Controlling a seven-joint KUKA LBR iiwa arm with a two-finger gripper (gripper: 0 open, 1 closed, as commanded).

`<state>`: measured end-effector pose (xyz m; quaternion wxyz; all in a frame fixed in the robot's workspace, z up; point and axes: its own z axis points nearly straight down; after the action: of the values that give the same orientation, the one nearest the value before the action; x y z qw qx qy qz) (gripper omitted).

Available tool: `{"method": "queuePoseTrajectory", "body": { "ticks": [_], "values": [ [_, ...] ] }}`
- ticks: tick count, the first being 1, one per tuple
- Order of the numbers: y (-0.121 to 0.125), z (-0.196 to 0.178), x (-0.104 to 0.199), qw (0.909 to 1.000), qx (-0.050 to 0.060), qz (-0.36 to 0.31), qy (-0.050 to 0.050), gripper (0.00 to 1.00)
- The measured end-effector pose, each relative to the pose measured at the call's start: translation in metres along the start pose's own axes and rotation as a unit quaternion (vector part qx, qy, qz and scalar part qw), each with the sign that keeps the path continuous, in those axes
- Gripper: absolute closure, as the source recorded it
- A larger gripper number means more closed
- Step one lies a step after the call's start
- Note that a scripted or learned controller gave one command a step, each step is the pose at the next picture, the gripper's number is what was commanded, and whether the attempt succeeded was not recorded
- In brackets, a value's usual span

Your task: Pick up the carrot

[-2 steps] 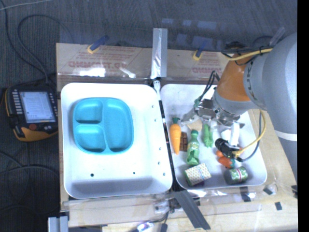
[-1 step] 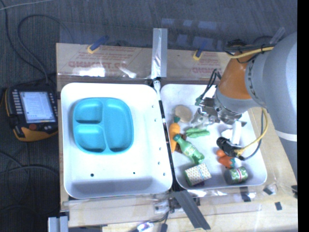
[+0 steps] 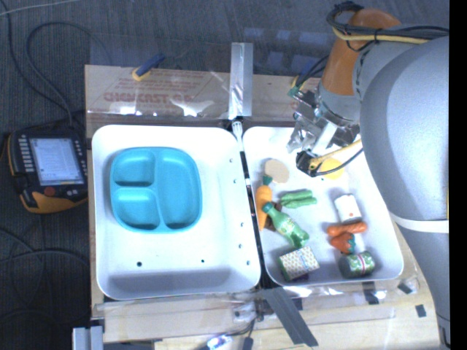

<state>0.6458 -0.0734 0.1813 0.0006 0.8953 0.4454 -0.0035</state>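
Carrot (image 3: pixel 263 200) lies at the right bin's (image 3: pixel 379 217) left wall, mid-frame, touching the green bottle (image 3: pixel 286 224) – untouched. Gripper (image 3: pixel 312 152) hangs over the bin's upper part, right of centre, well apart from the carrot, clamped on a yellow banana (image 3: pixel 337 160). Arm enters from upper right, wrist angled down-left.

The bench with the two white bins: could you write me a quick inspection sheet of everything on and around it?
Surface: right bin holds the items; left bin holds a blue tray.
Job's things: carrot lies by the right bin's left wall, against a green bottle.
Clutter: banana, green pod, white bottle, can, patterned box, tan round piece.
Grippers: gripper over the right bin's far side, beside the banana.
Cables: black cables on the floor.
Surroundings: pendant left of the bench.
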Motion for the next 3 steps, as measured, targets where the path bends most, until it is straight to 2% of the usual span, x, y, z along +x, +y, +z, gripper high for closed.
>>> {"method": "queuePoseTrajectory", "body": {
  "ticks": [1, 2, 3],
  "values": [
    [0.022, 0.088, -0.011, 0.9856, 0.001, 0.169, 0.0, 1.0],
    [0.034, 0.019, -0.02, 0.9506, 0.001, 0.311, 0.0, 1.0],
    [0.052, -0.049, -0.052, 0.9374, 0.001, 0.348, 0.0, 1.0]
  ]
}}
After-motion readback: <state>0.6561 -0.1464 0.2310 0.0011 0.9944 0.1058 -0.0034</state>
